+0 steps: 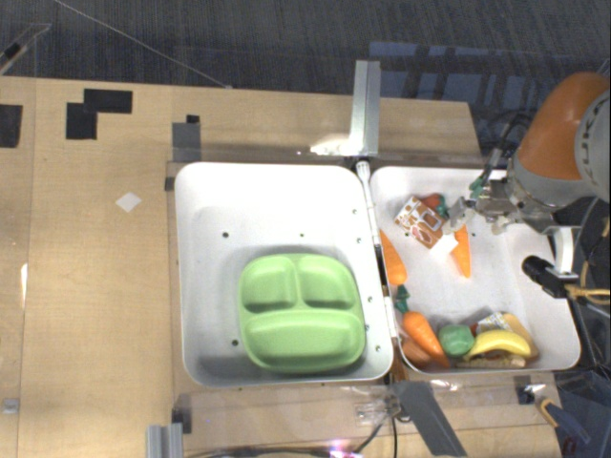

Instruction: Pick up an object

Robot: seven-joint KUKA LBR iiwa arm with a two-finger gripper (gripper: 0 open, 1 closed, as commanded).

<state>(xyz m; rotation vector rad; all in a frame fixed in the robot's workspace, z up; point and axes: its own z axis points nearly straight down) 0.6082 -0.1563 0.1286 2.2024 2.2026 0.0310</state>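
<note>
The right bin [535, 299] holds several toy foods. A brown and white packet [423, 221] lies at its back left with a small red piece [435, 201] beside it. An orange carrot [462, 253] lies just right of the packet. My gripper [474, 204] hangs over the back of this bin, right above the carrot's upper end and next to the packet. A second orange carrot [391, 260] leans on the bin's left wall. Along the front lie a third carrot [420, 334], a green vegetable [456, 340] and a banana [498, 345].
The left bin [210, 256] holds a green divided plate [301, 311] near its front. A metal post [367, 108] stands behind the wall between the two bins. The arm's orange band [561, 134] and grey wrist overhang the right bin's back right corner.
</note>
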